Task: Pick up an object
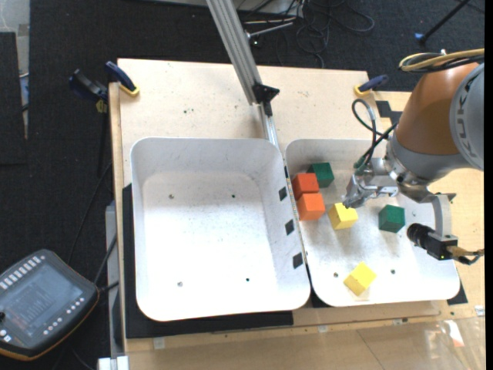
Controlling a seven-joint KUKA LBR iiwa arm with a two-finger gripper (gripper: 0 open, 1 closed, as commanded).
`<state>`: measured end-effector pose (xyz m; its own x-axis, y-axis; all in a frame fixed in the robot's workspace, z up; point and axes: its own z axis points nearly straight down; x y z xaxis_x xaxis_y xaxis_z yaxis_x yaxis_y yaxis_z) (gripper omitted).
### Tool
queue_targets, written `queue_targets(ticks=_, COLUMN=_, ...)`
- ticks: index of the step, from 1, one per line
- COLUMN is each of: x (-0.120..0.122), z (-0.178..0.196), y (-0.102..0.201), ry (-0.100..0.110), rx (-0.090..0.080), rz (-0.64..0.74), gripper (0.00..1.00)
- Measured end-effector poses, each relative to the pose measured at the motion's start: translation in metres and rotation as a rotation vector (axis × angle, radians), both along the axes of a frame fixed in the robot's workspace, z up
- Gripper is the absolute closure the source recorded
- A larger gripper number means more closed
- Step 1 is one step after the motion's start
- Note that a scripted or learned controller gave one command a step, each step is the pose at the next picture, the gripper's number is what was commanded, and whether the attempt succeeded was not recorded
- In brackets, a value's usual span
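Left bin [154, 160] sat on the tabletop [192, 91] with no blocks in it. All candidates were in the right bin [431, 287]: two orange blocks [308, 195] stacked against its left wall, a dark green block [322, 173] just behind them, a yellow block [343, 215] near the middle, a second yellow block [359, 278] toward the front edge, another green block [391, 218] toward the right side. Gripper [353, 199] hovered at the upper right corner of the middle yellow block, likely the target. Fingers too small and dark to read; can't tell whether apart or together. Nothing visibly between them, so pick not done: close, lift left. Orange pair sat close by on the left, could get bumped.
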<state>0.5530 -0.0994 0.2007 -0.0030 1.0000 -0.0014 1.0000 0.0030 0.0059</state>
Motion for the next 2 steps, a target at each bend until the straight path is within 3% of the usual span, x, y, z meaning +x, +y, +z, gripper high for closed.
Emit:
queue_targets(ticks=1, x=0.001, z=0.031, y=0.000, ry=0.001, rx=0.000, rz=0.000, gripper=1.00)
queue_targets(ticks=2, x=0.020, z=0.035, y=0.042, ry=0.003, rx=0.002, rz=0.004, gripper=1.00)
